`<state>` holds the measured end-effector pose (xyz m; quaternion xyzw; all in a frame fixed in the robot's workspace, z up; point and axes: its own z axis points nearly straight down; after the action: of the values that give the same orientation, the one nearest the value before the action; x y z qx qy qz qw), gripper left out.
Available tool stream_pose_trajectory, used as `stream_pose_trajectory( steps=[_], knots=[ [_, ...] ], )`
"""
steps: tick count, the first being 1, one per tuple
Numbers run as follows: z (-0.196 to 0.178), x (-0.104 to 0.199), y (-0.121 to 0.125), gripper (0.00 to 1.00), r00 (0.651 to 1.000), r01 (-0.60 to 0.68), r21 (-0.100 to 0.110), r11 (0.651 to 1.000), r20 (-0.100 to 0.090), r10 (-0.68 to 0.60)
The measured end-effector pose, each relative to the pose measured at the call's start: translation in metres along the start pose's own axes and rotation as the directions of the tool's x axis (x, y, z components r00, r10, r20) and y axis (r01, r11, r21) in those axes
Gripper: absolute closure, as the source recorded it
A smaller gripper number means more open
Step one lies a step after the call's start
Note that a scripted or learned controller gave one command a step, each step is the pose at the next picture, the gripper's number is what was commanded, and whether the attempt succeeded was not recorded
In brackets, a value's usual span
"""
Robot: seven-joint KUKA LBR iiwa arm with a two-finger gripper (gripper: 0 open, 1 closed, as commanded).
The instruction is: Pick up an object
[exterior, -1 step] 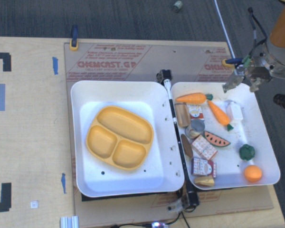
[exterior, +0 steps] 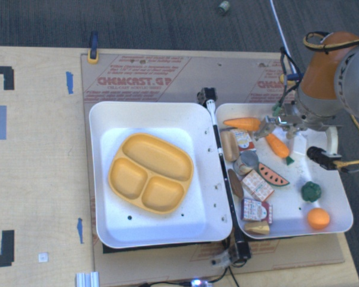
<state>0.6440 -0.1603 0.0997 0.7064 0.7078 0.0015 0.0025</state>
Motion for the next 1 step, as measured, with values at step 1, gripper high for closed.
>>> stream_pose_trajectory(
  steps=[1],
  knots=[
    [-0.0097,0.0005,0.0003,1.0,1.0,0.002,-0.001,1.0,0.0,-0.002]
  ],
)
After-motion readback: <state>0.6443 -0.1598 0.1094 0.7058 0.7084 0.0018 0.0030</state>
